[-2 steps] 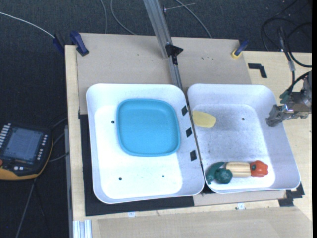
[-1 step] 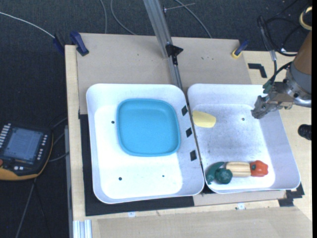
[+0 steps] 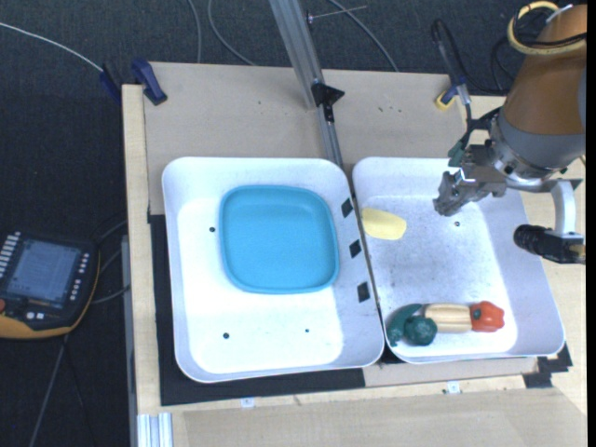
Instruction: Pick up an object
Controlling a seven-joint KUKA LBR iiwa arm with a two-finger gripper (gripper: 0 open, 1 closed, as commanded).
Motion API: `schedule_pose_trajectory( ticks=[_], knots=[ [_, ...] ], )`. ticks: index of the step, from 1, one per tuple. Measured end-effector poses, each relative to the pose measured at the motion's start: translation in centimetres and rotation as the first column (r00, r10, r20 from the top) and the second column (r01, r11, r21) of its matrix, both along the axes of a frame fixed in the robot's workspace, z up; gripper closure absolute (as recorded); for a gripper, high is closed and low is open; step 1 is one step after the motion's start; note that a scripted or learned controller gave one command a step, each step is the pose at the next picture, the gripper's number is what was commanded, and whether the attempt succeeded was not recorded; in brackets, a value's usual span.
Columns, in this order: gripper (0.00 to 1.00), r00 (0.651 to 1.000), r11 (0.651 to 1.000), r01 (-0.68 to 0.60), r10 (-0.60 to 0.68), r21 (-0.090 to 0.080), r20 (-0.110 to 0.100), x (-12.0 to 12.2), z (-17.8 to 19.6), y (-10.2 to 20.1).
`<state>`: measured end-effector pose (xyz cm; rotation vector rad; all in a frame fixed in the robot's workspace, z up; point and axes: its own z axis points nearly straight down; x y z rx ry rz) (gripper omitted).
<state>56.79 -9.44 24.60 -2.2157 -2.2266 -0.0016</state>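
In the right bin point(image 3: 521, 277), a pale yellow lump point(image 3: 384, 223) lies near the left wall. Along the bin's front edge rest a dark green round object point(image 3: 412, 328), a tan stick-like piece point(image 3: 447, 318) and a red object point(image 3: 487, 316), close together in a row. My gripper point(image 3: 453, 199) hangs over the upper part of the right bin, to the right of the yellow lump and apart from it. Nothing shows between its fingers.
A blue square plate point(image 3: 279, 238) sits in the left bin point(image 3: 191, 343). A metal pole point(image 3: 296, 26) slants up from between the bins. Blue clamps point(image 3: 147, 80) hold the bench's back corners. A handheld pendant point(image 3: 42, 277) lies on the floor at left.
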Motion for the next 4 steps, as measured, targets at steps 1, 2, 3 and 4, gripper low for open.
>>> schedule_pose_trajectory(
  ticks=[1,2,3,4],
  knots=[
    [1.00,1.000,1.000,0.001,-0.001,0.000,0.001,2.4,0.4,4.0],
    [1.00,1.000,1.000,0.001,-0.001,0.000,0.000,4.1,-1.0,9.1],
    [1.00,1.000,1.000,0.001,-0.001,0.000,0.001,6.3,0.0,13.9],
    [1.00,1.000,1.000,0.002,-0.002,-0.001,0.001,7.5,-0.6,18.6]
  ],
)
